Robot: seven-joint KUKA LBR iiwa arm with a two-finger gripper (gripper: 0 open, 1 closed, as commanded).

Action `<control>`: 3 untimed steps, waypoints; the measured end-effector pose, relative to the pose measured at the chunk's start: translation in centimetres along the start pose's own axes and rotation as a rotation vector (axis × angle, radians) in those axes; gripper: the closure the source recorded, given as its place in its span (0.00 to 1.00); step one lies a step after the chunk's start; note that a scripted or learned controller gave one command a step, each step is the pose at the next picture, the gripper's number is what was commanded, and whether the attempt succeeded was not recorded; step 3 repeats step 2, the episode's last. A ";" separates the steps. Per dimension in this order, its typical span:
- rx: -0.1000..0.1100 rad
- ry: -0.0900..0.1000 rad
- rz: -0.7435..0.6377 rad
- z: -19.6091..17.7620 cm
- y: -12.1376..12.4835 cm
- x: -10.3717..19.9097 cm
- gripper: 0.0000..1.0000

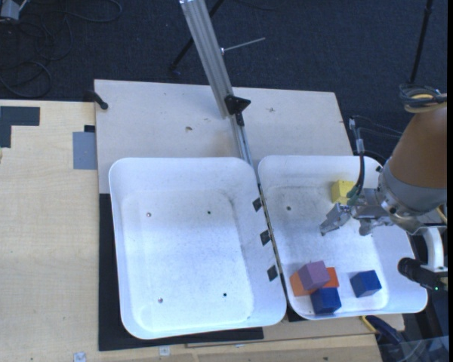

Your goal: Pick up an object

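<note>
Blue cube (326,300) lies apart from parted, empty fingers (334,221) near yellow block (341,190).

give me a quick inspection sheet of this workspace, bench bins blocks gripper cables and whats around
surface: pale bench board bearing two shallow white bins side by side, left bin and right bin.
job's things: all in the right bin: yellow block near the gripper; purple block lying on an orange block; blue block touching them; second blue block apart.
clutter: nothing seen.
grippers: gripper low over the right bin, beside the yellow block, nothing visibly held.
cables: black cable along the arm; more on the dark floor.
surroundings: slanted metal rail; wooden table at left.
</note>
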State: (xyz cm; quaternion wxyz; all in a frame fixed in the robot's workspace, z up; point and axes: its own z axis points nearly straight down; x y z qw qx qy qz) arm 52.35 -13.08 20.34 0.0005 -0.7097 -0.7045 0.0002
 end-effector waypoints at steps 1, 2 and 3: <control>-0.003 -0.001 -0.005 11.4 4.7 -7.7 0.00; -0.005 -0.001 -0.010 11.2 10.7 -7.8 0.00; -0.005 -0.001 -0.010 11.2 10.7 -7.8 0.00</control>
